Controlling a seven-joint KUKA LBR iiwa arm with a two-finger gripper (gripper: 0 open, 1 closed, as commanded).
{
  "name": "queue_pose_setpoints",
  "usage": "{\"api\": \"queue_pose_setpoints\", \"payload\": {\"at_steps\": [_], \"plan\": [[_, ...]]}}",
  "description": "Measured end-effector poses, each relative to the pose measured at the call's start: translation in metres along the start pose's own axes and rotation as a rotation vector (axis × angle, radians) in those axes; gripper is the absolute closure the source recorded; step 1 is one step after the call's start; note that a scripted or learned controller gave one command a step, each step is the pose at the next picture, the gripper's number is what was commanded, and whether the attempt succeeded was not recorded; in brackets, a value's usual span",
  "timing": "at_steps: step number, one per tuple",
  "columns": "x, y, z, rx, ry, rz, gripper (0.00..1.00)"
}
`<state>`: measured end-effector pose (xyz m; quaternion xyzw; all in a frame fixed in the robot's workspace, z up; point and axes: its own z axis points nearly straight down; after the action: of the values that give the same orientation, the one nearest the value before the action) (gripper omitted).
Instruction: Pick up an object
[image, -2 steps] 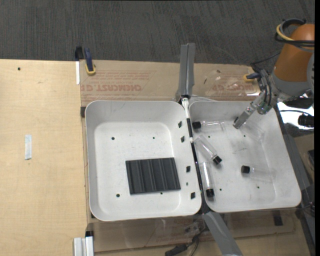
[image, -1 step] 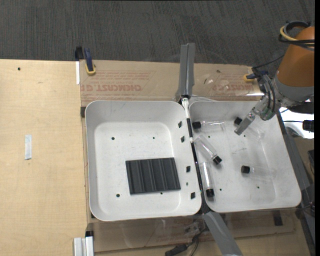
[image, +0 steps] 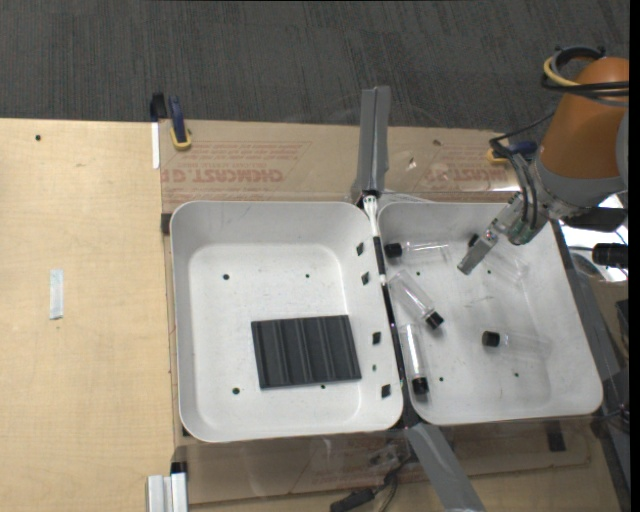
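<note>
Nearest the camera, the front rims of the two white bins meet at the desk's (image: 90, 300) lower edge. In the left bin (image: 200, 400) a dark ribbed panel (image: 305, 351) lies flat, toward the front. In the right bin (image: 560, 390) several clear vials with black caps are scattered: one long vial (image: 411, 358) lies along the dividing wall, a shorter vial (image: 420, 305) sits angled just behind it, and a capped vial (image: 505, 341) rests apart toward the right. Farther back, another vial (image: 415, 247) lies near the rear wall.

Above that rear part hangs the gripper (image: 472, 257), slanting down from the arm's orange band (image: 585, 120); whether it is spread or closed cannot be told from here, and nothing shows in its grasp.

The step in hand looks like the approach. The next move likely calls for descending over one vial, probably the rear one just beside the tip, and lining up across its narrow width before closing.
</note>
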<state>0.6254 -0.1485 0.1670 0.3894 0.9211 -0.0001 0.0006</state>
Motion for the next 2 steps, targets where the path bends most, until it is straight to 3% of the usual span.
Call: {"api": "queue_pose_setpoints", "payload": {"at_steps": [1,2], "plan": [[-0.005,-0.005,0.032,0.0,-0.001,0.004,0.0],[-0.02,0.022,0.074,-0.001,-0.001,0.019,0.0]]}}
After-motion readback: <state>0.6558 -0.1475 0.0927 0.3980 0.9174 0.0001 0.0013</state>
